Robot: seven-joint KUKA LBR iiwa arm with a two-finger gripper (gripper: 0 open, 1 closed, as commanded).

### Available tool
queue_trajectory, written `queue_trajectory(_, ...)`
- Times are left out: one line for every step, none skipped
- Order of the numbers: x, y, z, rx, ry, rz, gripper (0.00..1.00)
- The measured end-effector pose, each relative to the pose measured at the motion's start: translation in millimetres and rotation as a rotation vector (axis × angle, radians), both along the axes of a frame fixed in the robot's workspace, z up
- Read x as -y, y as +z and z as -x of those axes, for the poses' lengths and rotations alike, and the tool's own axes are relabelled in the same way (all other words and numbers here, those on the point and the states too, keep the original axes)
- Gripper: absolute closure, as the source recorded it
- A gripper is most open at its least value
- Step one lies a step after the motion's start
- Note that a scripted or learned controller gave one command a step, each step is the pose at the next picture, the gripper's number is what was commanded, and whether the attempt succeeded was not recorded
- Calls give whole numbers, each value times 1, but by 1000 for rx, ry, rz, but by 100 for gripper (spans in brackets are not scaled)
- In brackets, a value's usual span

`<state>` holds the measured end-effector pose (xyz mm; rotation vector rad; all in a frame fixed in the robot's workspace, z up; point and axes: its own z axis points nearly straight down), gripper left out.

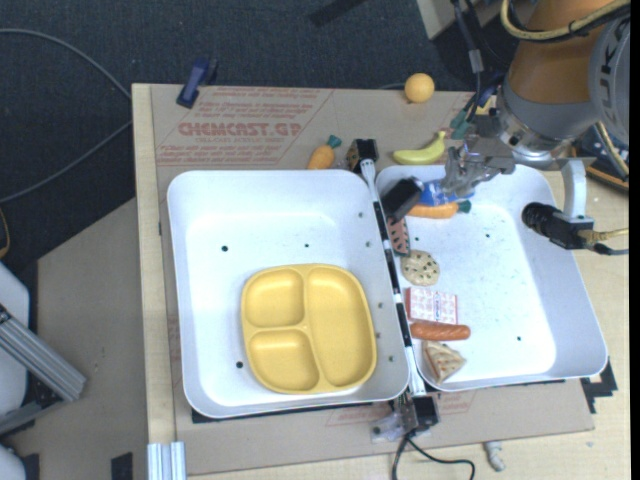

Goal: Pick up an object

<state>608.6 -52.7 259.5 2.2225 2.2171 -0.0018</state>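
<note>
Red print on the brown board point(250, 123) covering the worktop, behind the left bin, reads "CHEMCAST GP". The finer red lines around it are too small to read.

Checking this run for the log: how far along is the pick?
Done: end effector is down at the right bin's far corner, over the orange piece. In hand: nothing visibly gripped. Left: grasp and lift; cookie and hot dog lie untouched.
</note>
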Motion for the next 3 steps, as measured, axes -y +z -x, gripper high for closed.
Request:
queue_trajectory(62,1,-6,2,1,1,100)
queue_trajectory(42,0,-17,2,4,-1,100)
queue_trajectory(4,-76,-2,-4,3,-3,100)
